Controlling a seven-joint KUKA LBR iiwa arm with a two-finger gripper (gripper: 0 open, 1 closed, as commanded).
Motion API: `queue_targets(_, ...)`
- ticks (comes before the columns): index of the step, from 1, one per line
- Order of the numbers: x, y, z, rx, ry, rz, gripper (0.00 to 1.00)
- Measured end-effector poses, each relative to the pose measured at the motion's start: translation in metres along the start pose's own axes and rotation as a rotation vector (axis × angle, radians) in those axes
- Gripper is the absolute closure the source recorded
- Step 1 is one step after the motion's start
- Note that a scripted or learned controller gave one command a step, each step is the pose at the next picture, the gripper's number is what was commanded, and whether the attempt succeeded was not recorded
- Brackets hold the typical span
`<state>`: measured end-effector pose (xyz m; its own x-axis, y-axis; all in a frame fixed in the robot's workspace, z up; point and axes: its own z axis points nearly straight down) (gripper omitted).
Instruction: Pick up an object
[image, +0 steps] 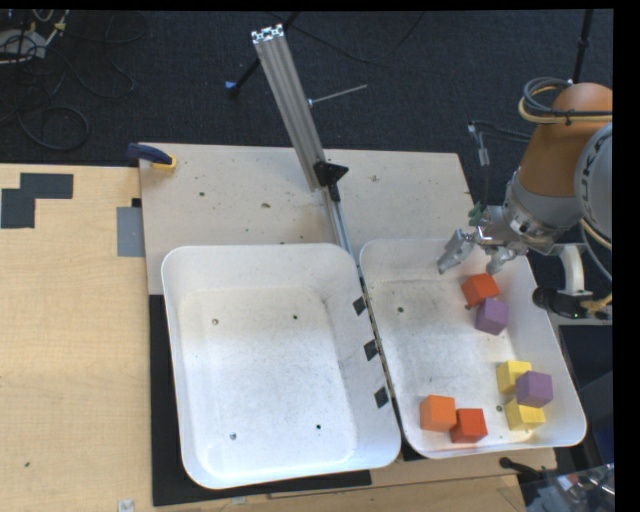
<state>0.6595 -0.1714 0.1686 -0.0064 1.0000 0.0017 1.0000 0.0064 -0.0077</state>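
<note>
Pale scuffed wooden bench (250, 200) | my metal pincer (478, 253) spread wide, holding nothing | matte orange cube (479, 288) just beside; arm cut off at right.

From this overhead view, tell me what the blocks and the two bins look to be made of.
Blocks, such as the purple block and the orange block: probably painted wood or foam, with flat matte faces, crisp edges and no glare. The left bin and right bin: likely molded plastic, white, with rounded corners, thin rims, a dull sheen and dark scuffs.
</note>
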Motion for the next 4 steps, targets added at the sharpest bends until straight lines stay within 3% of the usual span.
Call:
queue_targets(1,-0.004,0.002,0.041,-0.009,-0.003,0.004,0.00)
queue_targets(2,-0.004,0.003,0.028,-0.012,-0.004,0.004,1.00)
queue_targets(3,0.005,0.001,-0.026,-0.012,-0.002,0.002,1.00)
queue_targets(4,0.004,0.001,-0.042,-0.009,-0.002,0.001,1.00)
